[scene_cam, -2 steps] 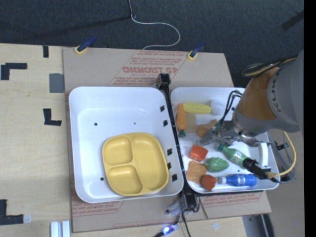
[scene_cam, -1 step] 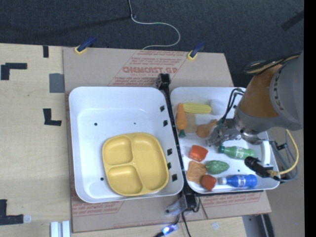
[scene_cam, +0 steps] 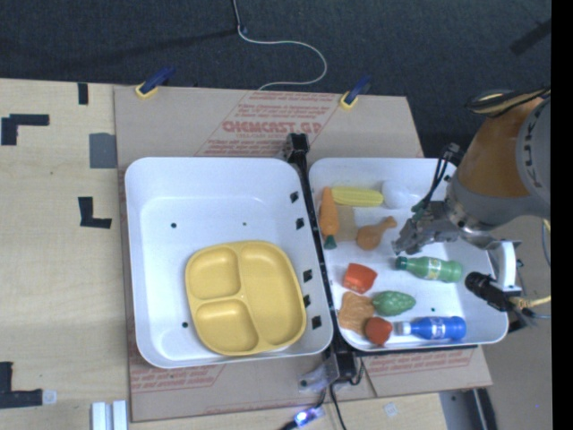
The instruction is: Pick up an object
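My gripper [scene_cam: 409,240] hangs low in the right bin [scene_cam: 405,170], just above the neck end of a green bottle [scene_cam: 433,268]. Its dark fingers point down and left, with a brown chicken drumstick [scene_cam: 373,232] just to their left. Nothing shows between the fingers. Other items in this bin: a corn cob [scene_cam: 356,196], a carrot [scene_cam: 329,213], a red pepper [scene_cam: 359,278], a green leafy vegetable [scene_cam: 393,302], a piece of toast [scene_cam: 354,310], a red tomato [scene_cam: 378,331] and a blue bottle [scene_cam: 435,329].
The left bin [scene_cam: 161,191] holds a yellow divided plate [scene_cam: 243,296]. A black divider clip row [scene_cam: 309,231] runs between the bins. The arm's grey body with orange band [scene_cam: 501,164] fills the right side above the bin's right rim.
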`<state>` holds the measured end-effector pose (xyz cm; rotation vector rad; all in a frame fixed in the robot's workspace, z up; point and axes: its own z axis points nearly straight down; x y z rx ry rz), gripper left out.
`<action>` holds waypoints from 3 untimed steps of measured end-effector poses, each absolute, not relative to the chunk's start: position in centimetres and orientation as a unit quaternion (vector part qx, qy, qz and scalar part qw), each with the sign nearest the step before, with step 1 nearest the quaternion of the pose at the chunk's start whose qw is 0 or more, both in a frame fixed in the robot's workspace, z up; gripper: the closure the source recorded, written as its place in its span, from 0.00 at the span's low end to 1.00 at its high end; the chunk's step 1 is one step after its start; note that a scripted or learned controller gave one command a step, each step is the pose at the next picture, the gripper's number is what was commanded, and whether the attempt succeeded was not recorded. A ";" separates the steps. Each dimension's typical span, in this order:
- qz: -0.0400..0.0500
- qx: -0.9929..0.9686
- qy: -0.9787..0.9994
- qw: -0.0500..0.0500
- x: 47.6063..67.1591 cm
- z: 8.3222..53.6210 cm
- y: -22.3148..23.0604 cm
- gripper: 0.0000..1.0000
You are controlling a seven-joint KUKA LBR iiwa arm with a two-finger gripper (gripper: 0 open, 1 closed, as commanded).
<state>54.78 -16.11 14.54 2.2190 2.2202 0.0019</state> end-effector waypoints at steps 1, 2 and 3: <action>0.001 0.706 0.708 0.002 54.8 20.9 -16.1 1.00; 0.000 0.707 0.708 0.000 54.9 22.5 -16.1 1.00; 0.000 0.705 0.709 -0.001 57.4 21.3 -11.3 1.00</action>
